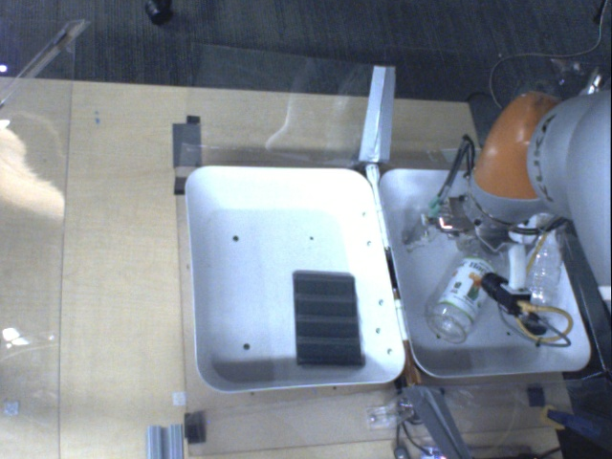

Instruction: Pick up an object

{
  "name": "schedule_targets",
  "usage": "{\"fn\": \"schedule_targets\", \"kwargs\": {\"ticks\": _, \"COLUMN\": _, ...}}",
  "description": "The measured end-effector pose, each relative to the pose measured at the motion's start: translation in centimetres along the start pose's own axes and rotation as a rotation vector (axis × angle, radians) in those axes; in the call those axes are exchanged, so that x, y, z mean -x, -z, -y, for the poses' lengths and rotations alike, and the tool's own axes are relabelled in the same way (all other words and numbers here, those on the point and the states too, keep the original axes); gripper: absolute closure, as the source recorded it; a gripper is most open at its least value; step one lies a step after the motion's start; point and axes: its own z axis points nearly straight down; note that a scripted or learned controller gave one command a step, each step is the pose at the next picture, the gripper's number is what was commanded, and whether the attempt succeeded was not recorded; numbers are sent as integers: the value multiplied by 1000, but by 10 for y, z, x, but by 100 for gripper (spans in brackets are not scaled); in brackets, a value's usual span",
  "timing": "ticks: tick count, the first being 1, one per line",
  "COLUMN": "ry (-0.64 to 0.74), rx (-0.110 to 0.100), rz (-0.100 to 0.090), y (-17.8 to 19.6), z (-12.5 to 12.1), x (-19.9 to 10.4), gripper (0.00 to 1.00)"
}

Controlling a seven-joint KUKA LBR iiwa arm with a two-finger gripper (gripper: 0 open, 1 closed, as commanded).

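Right bin [413, 195]: white, shallow.
Arm [566, 151]: grey, reaching over this bin.
Bottle [459, 300]: clear, green-labelled, lying in the right bin; long axis slants toward its near-left corner; just beside the gripper [475, 235], on its near side.
Gripper state: cannot tell.

High slanted view over the bench [115, 352]

Quick count: two white bins on the surface [115, 256]. The left bin [239, 285] has one thing in it, a black ribbed block [327, 318]. The right bin [413, 285] has one clear jar [459, 299] with a green-and-white label, plus maybe one clear bottle [543, 268], hard to tell. One arm [574, 151].
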Motion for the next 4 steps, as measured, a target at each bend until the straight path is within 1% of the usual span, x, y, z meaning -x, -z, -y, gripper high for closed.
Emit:
{"fn": "schedule_targets", "kwargs": {"ticks": 1, "ry": 58, "rx": -3, "rz": 1, "y": 22, "z": -69, "x": 21, "gripper": 0}}
{"fn": "schedule_targets", "kwargs": {"ticks": 2, "ry": 164, "rx": -3, "rz": 1, "y": -1, "z": -20, "x": 28, "gripper": 0}}
{"fn": "schedule_targets", "kwargs": {"ticks": 3, "ry": 437, "rx": 0, "rz": 3, "y": 2, "z": 65, "x": 58, "gripper": 0}}
{"fn": "schedule_targets", "kwargs": {"ticks": 4, "ry": 168, "rx": -7, "rz": -1, "y": 28, "z": 78, "x": -4, "gripper": 0}}
